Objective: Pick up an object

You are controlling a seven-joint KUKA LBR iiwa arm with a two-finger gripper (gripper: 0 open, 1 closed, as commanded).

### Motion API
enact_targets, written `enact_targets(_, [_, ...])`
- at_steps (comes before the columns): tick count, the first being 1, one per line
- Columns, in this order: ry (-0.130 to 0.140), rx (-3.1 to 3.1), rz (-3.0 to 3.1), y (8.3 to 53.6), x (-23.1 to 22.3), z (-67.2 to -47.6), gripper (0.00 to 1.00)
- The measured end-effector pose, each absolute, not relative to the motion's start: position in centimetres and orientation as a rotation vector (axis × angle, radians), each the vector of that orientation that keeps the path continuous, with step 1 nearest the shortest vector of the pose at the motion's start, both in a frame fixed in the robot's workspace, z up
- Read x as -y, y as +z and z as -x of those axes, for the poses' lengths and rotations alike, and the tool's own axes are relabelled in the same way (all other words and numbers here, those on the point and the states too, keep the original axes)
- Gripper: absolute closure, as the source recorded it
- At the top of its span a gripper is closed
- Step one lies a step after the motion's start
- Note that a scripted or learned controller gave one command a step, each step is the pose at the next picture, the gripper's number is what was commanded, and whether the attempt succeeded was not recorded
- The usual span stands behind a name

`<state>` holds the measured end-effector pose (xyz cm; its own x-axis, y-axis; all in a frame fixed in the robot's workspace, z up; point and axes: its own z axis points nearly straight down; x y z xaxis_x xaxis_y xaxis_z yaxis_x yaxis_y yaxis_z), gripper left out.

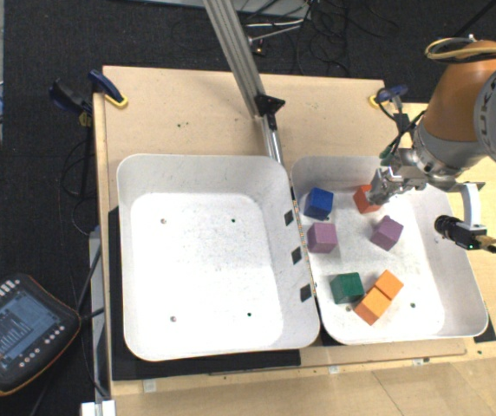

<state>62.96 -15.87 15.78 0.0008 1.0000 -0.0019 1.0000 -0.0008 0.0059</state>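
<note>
The right bin [456,315] holds several blocks: a blue one [319,203], two purple ones [322,237] [388,232], a green one [347,287] and two orange ones [388,284] [371,306]. A red block [363,200] lies near the bin's far wall. My gripper [381,190] reaches down from the right and sits right over the red block's right side, hiding part of it. I cannot make out how the gripper stands on the block.
The left bin [144,180] lies beside the right one. A metal pole [241,50] slants down from the top to the gap between the bins. Blue clamps [101,83] [392,95] grip the bench corners. A teach pendant [14,329] rests at the lower left.
</note>
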Motion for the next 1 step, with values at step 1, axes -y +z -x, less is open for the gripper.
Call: enact_targets(1, [0.007,-2.22,-2.213,22.05,15.26,-63.26,1.0])
